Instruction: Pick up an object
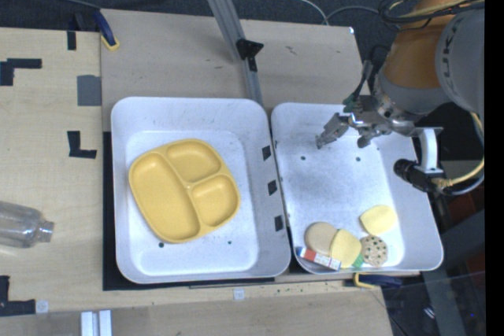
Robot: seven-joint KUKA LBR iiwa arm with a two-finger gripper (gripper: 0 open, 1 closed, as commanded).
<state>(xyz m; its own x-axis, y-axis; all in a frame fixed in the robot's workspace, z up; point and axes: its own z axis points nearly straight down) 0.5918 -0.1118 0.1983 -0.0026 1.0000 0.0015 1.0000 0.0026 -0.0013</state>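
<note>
Small food-shaped objects, the likely things to pick, lie clustered in the right bin (pixel 293 169) at its near edge: a tan round piece (pixel 319 234), a yellow piece (pixel 346 245) just beside it, a speckled cookie-like disc (pixel 375 250) near the near right corner, another yellow piece (pixel 378 218) a little farther in, and a small red and white item (pixel 318 256) tight against the near rim.

The gripper (pixel 344 135) hangs over the far part of that same bin, well apart from the cluster, its two fingers spread with bare bin floor showing between them; it has hold of nothing. By my reading the task is at the approach step, with no grasp yet made. The next move calls for travel toward the near edge, then a descent onto one piece. The pieces touch or nearly touch, so singling one out may be awkward.

In the left bin (pixel 126 169) a yellow divided plate (pixel 183 189) lies near the middle. A clear bottle (pixel 22 225) lies on the bench at the left edge.

No writing or brand can be read anywhere.
</note>
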